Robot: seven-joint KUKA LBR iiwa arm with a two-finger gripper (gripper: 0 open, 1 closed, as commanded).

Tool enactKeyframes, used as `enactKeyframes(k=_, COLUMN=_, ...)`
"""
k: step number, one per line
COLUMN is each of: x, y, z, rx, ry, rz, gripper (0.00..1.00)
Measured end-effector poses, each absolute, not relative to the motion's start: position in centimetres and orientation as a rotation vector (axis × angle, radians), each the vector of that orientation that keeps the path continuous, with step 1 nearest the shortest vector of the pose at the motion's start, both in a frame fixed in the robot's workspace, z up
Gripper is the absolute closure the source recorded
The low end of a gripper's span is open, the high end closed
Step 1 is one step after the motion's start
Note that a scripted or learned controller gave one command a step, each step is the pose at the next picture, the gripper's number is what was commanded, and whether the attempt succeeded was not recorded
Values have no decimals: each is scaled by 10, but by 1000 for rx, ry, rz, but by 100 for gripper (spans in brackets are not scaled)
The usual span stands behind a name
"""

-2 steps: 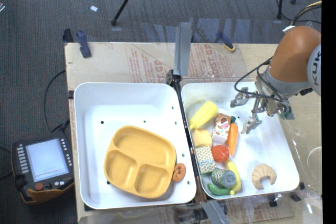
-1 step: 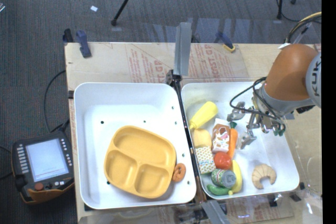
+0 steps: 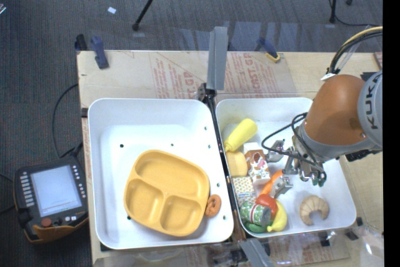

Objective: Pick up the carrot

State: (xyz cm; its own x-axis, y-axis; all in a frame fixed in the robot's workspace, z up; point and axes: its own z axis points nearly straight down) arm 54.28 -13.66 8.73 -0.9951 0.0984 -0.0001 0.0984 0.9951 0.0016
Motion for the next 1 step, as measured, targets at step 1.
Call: enactKeyframes(k=1, x=508, y=-122, z=88, rx=529, ry=3093, rz=-2, gripper=0)
